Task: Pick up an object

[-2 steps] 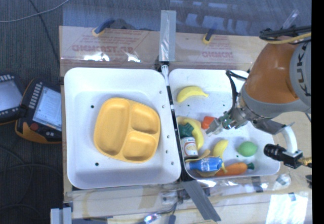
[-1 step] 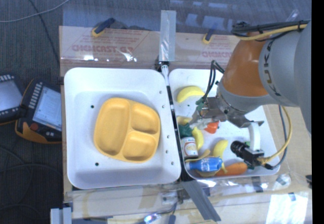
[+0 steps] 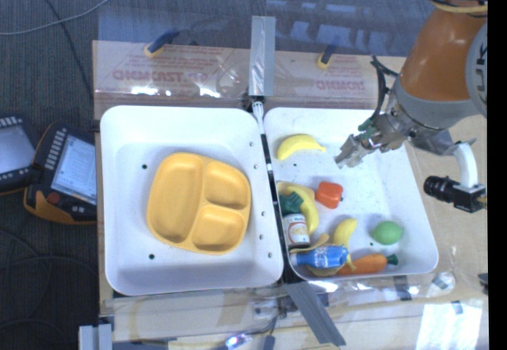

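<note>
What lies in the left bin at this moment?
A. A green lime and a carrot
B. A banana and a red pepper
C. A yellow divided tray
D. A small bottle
C. The yellow divided tray sits alone in the left bin, while the banana, red pepper, lime and carrot all lie in the right bin.

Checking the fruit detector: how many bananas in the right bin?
3. One banana lies at the far left of the right bin; a second against its left wall beside the small bottle; a third, short one nearer the green lime. The clutter may hide more.
</note>
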### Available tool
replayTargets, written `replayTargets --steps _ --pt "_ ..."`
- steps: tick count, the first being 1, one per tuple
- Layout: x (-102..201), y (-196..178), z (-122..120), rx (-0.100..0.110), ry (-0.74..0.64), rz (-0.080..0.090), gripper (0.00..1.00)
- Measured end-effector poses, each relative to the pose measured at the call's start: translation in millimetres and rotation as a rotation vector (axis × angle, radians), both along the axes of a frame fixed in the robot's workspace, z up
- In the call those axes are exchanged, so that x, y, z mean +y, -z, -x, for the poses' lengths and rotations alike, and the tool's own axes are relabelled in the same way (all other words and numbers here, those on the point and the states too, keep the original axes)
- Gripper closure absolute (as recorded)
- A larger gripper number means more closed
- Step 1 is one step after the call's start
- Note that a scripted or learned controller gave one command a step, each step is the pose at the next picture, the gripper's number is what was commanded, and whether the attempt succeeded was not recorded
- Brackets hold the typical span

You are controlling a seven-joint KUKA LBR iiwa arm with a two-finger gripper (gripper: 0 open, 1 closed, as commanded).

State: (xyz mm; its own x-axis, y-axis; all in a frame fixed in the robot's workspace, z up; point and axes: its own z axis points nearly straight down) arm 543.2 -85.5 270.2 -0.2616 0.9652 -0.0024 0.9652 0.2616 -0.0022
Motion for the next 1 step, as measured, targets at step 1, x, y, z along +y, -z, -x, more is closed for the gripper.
replayTargets --steps 1 --pt "-0.1 0.1 0.0 0.000 0.000 0.001 0.00"
